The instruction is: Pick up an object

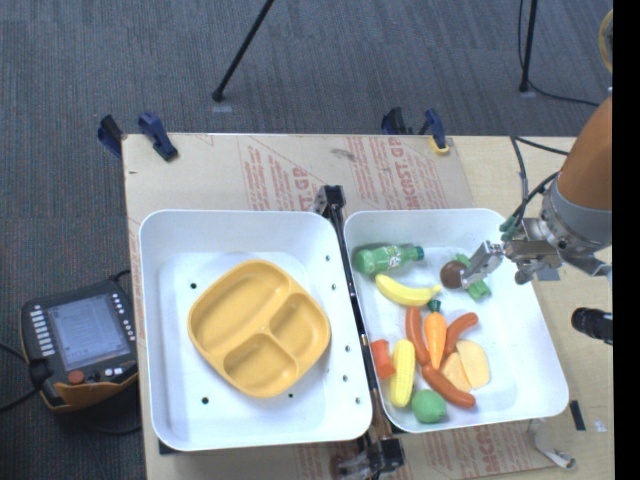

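Hand (478, 268): over the right bin (520, 388), upper right part. Grip state: cannot tell. Nearest thing: brown ball (453, 275), touching its left side (banana (405, 291) lies farther left, long axis slanting).

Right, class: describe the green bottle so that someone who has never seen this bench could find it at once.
Look in the right bin, the one crowded with toy food, not the left bin holding the yellow divided plate. The green bottle lies on its side near the far left corner, just above the banana. It alone is a bottle, with a pale label.
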`<state>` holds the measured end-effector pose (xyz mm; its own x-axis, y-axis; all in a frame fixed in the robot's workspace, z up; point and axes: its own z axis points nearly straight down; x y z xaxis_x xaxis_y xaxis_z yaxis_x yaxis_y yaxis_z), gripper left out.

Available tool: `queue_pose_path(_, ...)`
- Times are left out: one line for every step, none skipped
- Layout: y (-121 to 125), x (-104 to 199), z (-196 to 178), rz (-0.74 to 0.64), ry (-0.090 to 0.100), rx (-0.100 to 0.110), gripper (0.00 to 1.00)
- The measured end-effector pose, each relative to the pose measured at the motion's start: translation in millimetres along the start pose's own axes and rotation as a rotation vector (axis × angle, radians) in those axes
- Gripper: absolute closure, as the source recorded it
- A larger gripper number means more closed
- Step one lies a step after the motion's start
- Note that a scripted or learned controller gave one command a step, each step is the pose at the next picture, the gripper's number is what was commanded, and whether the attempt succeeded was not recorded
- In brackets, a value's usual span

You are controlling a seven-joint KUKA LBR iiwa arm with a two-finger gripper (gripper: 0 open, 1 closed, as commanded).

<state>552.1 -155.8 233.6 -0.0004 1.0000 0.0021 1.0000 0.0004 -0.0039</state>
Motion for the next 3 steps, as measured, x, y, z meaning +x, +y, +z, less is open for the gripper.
queue_pose_path(-31, 29, 107, -0.090, 0.001, 0.003, 0.00)
queue_pose_path(-16, 47, 147, -0.187, 0.000, 0.000, 0.00)
queue_pose_path(-16, 47, 138, -0.184, 0.001, 0.002, 1.00)
